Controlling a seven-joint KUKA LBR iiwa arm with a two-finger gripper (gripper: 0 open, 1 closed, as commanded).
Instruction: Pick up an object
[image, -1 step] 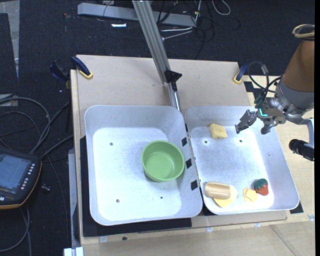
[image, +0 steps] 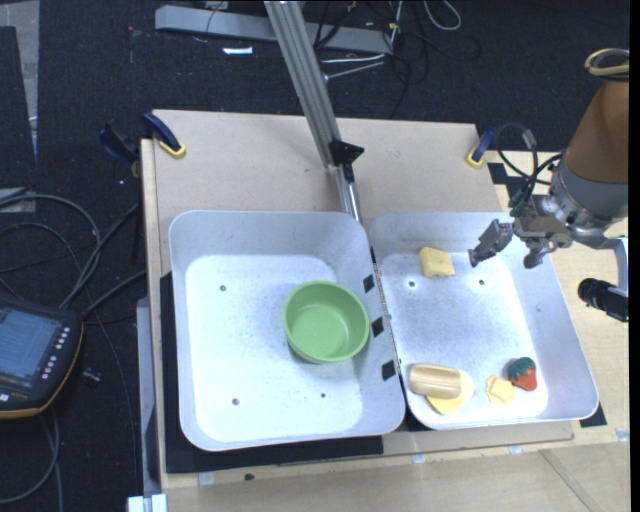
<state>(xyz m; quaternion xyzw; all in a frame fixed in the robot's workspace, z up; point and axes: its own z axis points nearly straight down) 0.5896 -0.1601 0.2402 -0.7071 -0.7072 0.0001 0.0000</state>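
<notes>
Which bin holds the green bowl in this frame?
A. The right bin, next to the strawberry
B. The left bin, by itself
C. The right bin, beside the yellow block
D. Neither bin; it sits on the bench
B: the green bowl sits alone in the left bin, while the small food items lie in the right bin.

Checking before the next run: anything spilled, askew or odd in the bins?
Nothing stands out. The green bowl sits upright in the left bin. The right bin holds a yellow block, a hot dog toy and a strawberry toy. The tool hovers beside the block.
</notes>
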